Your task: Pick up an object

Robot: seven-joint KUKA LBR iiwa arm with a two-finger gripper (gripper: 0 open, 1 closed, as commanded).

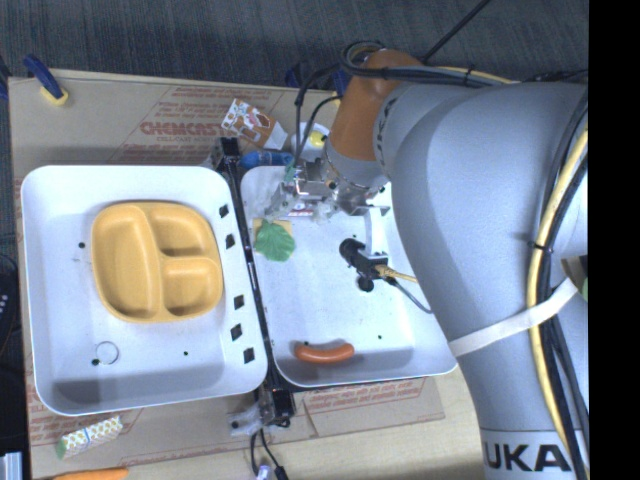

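Left bin [40,268]: yellow divided tray [155,260], rigid, awkward for pinch. Right bin [400,353]: green leafy toy [275,240] near top-left corner, prob soft, light; pinch mid-body. Claw [300,196] just above it, open/shut state can't tell, nothing seen held. Sausage [322,351] at front wall: smooth, may roll; grip across middle.

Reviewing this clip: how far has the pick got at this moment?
Done: the arm has reached into the right bin, gripper at its far end near the green object. In hand: nothing visibly gripped. Left: grasping and lifting; the orange sausage lies by the near wall.
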